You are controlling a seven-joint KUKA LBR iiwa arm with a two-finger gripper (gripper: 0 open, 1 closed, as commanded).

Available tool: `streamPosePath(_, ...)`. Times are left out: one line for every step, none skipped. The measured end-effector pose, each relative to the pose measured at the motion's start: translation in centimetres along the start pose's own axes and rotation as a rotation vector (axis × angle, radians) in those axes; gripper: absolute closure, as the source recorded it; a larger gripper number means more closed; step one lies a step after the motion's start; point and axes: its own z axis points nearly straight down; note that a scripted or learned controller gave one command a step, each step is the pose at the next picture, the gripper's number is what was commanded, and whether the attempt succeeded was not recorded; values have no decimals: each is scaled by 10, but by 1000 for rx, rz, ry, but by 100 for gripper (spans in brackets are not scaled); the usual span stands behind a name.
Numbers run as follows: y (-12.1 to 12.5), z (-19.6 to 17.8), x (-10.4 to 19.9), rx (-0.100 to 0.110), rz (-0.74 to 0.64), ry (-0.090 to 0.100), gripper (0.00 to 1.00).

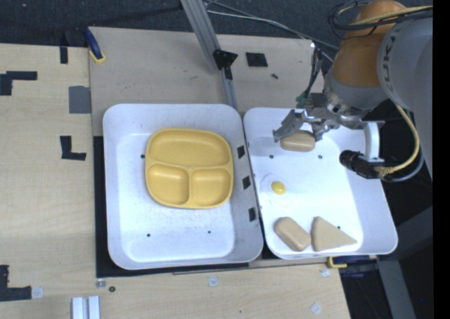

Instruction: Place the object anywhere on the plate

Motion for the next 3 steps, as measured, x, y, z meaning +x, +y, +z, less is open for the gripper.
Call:
streamPosePath(0, -17, 0, 3, 1, 0, 100)
streamPosePath(7, -24, 62, 4, -6, 2, 100)
streamPosePath(9, -16, 122, 6, -5, 1, 100)
